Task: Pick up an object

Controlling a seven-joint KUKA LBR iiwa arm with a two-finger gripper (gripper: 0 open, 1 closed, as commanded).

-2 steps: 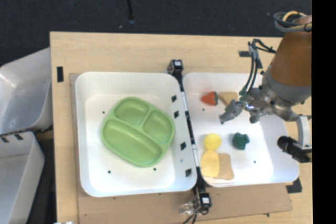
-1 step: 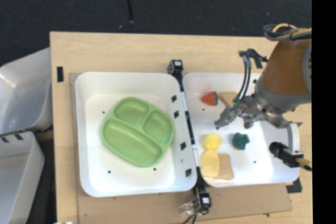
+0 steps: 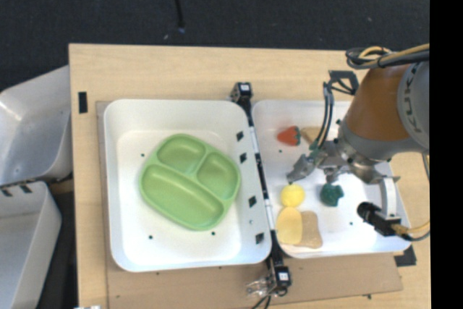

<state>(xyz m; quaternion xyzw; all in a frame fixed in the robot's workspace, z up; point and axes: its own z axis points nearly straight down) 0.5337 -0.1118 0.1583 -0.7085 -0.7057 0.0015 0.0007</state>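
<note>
A pale wooden bench [image 3: 181,72] on dark floor bears two white bins; the tool's [image 3: 318,171] grip state is unclear.

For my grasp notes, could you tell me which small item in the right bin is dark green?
The dark green toy, directly below the gripper; the others are red, yellow or tan.

Colours near the gripper [image 3: 316,168]: red object [image 3: 289,135] above-left; yellow ball [image 3: 292,195] below-left; dark green object [image 3: 331,195] just below; pale yellow piece [image 3: 289,226] and tan slab [image 3: 311,230] farther below. Light green divided plate [image 3: 189,181] in white bin [image 3: 116,228], far left.
</note>
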